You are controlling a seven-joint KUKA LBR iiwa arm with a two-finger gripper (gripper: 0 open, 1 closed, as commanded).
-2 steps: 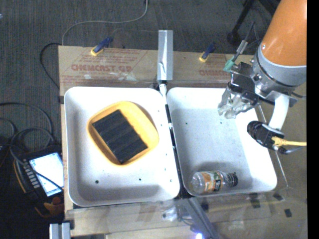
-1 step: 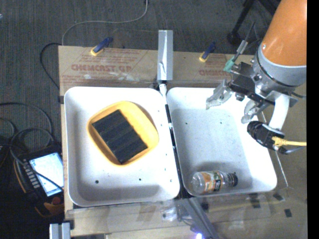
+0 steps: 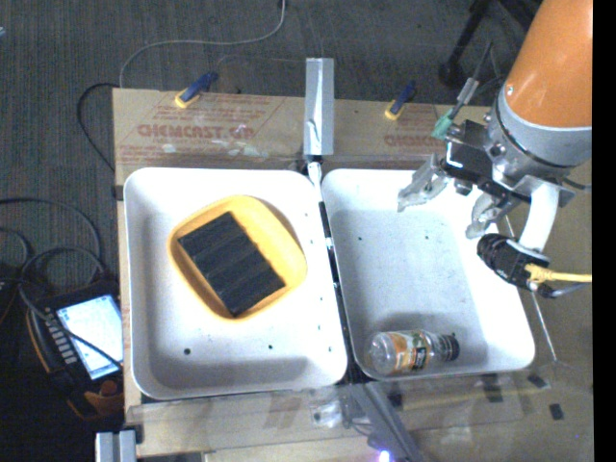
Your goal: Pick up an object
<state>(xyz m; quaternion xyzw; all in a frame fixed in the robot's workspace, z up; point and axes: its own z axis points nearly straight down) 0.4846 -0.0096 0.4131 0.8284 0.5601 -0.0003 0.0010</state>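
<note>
A clear plastic bottle [image 3: 412, 349] with a dark cap and a paper label lies on its side at the front edge of the right bin [image 3: 404, 268]. In the left bin [image 3: 154, 335] sits a yellow dish [image 3: 238, 255] with a black ribbed block [image 3: 232, 261] on it. My gripper [image 3: 450, 205] hangs over the back right corner of the right bin. Its two pale fingers [image 3: 420, 187] are spread apart with nothing between them. It is well behind the bottle and apart from it.
A metal bar [image 3: 319, 104] stands at the back between the bins. The cardboard sheet [image 3: 202, 128] under the bins carries two clamps. A tablet [image 3: 85, 332] and cables lie on the floor at the left.
</note>
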